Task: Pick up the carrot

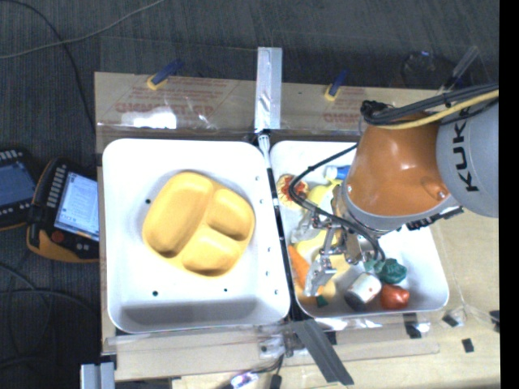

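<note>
Approach step: my pincer [324, 259] hangs over the right bin [434, 286] beside the carrot [298, 267]; its state I cannot tell. Next: descend squarely onto the carrot.

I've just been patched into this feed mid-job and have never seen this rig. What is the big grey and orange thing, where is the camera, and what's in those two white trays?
The camera is fixed above the bench and looks down at a slant. The grey and orange shape is a robot arm reaching in from the right; its gripper hangs low over the right bin. Nothing can be seen held between its fingers.

The left bin holds one big yellow divided dish. The right bin holds a heap of toy food: the carrot, an orange strip along the bin's left wall just beside the gripper, plus a red tomato-like piece, a green piece and a white and grey cup-shaped thing. More items lie under the arm, too hidden to name.
</note>
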Robot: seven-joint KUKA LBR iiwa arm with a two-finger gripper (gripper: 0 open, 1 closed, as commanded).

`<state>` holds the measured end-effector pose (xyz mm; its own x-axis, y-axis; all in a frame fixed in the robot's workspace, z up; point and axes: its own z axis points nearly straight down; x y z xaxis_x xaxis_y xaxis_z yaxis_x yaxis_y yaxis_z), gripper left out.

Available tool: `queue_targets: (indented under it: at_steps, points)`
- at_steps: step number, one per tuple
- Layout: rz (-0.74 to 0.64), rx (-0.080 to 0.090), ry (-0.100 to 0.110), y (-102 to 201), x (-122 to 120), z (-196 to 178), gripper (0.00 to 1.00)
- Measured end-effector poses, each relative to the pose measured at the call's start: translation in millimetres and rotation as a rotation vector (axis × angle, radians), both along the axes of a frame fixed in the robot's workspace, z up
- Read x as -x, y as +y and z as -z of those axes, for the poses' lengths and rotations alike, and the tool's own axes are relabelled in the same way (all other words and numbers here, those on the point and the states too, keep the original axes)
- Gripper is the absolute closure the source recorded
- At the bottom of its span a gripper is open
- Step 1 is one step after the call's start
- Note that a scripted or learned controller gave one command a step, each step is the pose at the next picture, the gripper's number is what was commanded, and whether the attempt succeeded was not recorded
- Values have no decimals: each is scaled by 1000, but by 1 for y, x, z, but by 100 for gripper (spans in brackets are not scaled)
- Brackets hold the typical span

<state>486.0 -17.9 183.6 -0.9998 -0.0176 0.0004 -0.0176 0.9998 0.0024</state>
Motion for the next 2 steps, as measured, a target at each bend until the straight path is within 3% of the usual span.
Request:
queue_targets:
  at_steps: [1, 2]
  points:
    - [2, -2, -2, 0, -1, -9, 100]
    - [240, 2, -4, 25, -6, -124, 100]
